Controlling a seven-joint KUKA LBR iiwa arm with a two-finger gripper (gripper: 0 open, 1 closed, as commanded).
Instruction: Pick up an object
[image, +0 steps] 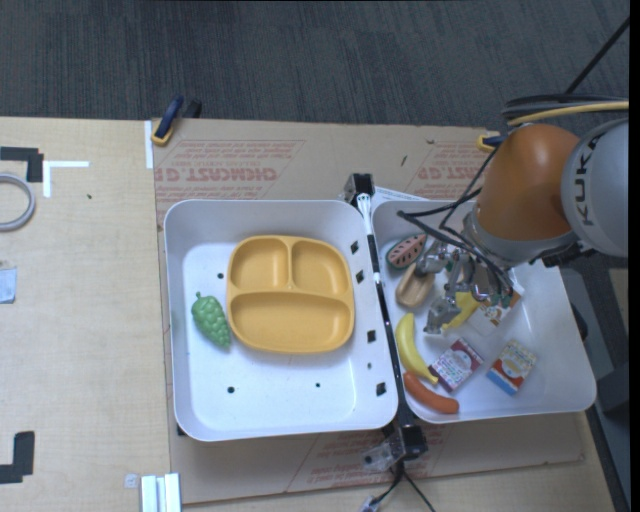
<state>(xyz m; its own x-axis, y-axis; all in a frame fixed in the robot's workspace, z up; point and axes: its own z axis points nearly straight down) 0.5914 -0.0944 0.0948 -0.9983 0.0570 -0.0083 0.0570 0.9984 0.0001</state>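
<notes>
Gripper (447, 300) is positioned low in the right bin (560, 390), above a banana (408, 345); whether it is open or closed cannot be told, nor whether it has hold of anything; a hot dog (431, 395), two small cartons (456, 364) (512, 366) and a bread piece (412, 288) lie nearby; the left bin (200, 400) holds a yellow divided plate (290, 295) with green grapes (211, 320) just beside it.

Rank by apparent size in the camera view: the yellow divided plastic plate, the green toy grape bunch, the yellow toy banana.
1. Yellow divided plastic plate, by far the largest.
2. Yellow toy banana.
3. Green toy grape bunch, shorter than the banana but wider, so that ranking is close.
</notes>
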